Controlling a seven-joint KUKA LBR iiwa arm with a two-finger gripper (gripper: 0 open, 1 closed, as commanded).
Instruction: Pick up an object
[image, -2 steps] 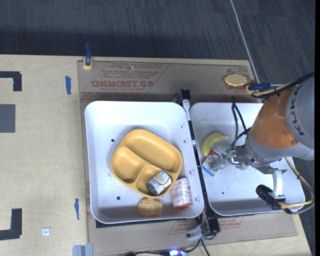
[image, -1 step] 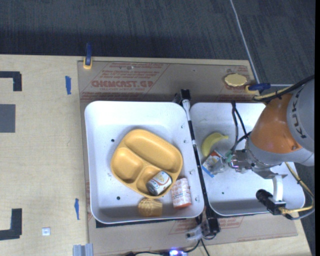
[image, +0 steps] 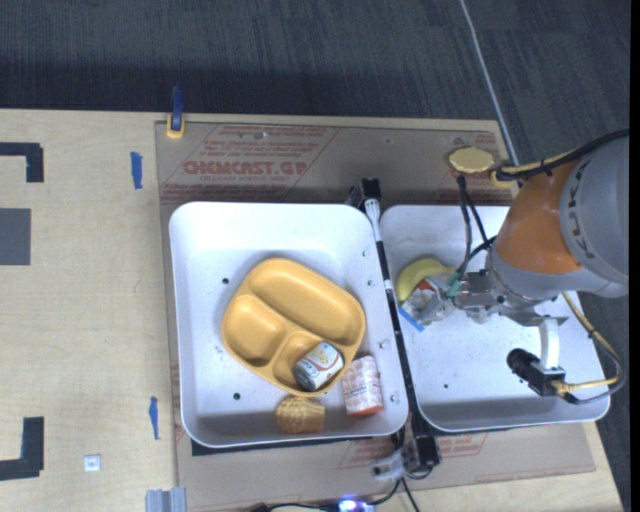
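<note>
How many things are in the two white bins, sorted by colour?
Yellow: 2, divided tray and rounded lump
Tan: 1, ridged lump
Orange and white: 1, bottle
Silver: 1, can
Red and blue: 1, small item
Total: 6

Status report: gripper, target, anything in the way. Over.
Gripper low in right bin, at the banana. Grip on it unconfirmed. Small blue-and-red item crowds the same spot. Left bin things well apart.

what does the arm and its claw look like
The arm is thick, rounded and grey, with a broad orange band above the wrist. Thin black cables loop beside the wrist. The claw is small, silvery metal, much narrower than the arm.
</note>
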